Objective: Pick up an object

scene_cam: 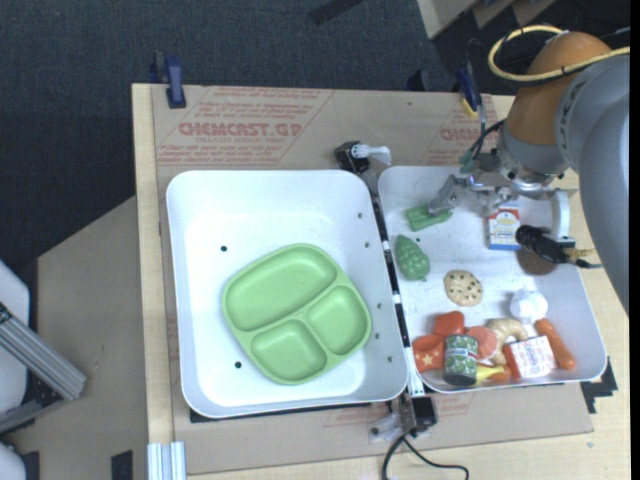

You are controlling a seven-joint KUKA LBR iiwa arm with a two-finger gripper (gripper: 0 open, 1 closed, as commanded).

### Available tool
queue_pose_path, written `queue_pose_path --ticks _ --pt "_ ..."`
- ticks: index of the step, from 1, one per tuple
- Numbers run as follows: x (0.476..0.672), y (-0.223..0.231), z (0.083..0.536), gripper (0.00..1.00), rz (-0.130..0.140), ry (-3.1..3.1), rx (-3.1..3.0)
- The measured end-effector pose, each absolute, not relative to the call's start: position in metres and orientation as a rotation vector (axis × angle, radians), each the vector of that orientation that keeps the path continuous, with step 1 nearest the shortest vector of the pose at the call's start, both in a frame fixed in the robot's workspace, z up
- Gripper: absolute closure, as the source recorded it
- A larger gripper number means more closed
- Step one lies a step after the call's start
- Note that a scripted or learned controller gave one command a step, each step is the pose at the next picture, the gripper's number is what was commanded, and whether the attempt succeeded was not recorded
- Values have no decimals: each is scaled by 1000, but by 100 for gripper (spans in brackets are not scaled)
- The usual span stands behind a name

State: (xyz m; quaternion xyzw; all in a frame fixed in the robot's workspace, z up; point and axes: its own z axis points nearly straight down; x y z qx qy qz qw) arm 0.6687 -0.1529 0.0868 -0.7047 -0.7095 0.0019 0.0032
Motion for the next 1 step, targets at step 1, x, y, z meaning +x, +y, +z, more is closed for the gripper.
queue_pose_path --ticks 1 --pt "660 -103 89 0 4 -2227 -2221"
